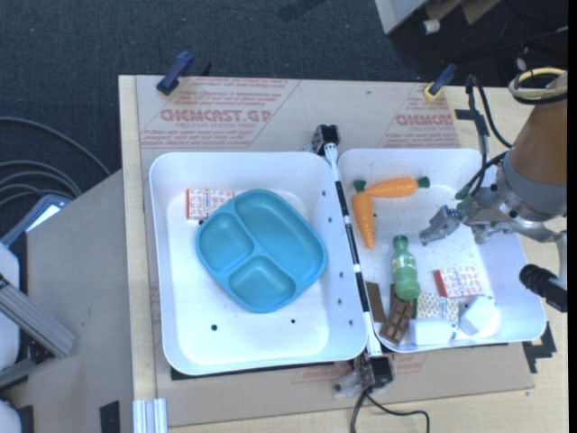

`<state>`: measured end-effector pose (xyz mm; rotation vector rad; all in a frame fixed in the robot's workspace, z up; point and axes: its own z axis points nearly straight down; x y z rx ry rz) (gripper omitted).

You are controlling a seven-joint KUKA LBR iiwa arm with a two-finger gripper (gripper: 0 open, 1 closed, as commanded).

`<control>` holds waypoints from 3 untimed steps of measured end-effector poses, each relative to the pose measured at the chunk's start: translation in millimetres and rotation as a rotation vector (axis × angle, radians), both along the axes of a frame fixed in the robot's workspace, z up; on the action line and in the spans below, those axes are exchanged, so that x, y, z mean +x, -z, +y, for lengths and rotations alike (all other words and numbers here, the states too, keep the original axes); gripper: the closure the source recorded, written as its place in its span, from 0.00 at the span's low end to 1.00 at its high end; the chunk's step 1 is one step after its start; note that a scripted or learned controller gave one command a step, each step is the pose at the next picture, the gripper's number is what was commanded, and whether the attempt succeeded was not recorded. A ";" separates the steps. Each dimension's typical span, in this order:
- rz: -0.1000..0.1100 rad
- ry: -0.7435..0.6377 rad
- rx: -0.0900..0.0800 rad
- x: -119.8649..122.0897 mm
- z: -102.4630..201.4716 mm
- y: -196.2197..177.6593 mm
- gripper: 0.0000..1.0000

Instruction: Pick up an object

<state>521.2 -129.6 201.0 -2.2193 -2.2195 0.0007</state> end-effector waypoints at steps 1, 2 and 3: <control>-0.001 0.001 -0.001 -18.7 37.9 116.4 0.00; -0.003 0.002 -0.001 -18.4 37.9 106.5 1.00; -0.002 -0.001 -0.001 7.7 118.7 16.4 1.00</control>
